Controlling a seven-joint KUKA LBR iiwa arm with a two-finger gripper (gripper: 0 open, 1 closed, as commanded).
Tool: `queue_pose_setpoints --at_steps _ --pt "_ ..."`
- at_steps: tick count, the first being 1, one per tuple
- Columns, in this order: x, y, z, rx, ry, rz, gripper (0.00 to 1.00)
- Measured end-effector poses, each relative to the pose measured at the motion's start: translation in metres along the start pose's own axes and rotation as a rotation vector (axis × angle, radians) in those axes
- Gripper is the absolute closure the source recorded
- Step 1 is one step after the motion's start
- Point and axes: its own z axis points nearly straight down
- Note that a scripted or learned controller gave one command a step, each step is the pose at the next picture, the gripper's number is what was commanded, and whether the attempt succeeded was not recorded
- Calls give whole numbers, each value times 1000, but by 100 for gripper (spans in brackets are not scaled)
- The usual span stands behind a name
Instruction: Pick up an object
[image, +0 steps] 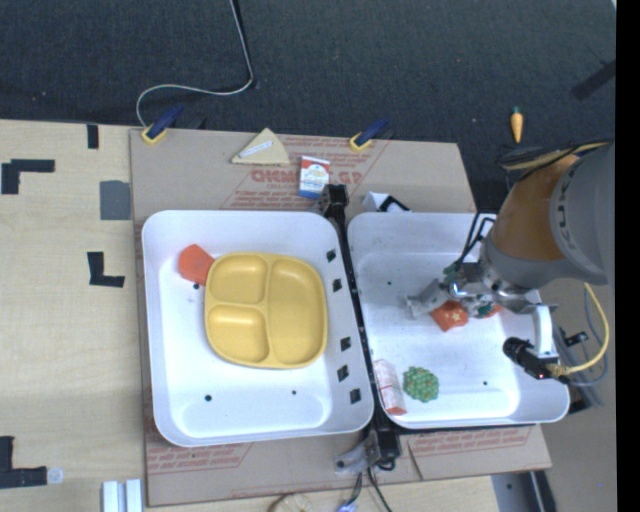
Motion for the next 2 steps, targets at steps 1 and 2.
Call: queue_pose_setpoints --at_steps 1,2 --pt "-1 1 -10 -5 -3 0 100" --pt "122 -10 -97 3 2 -2 100"
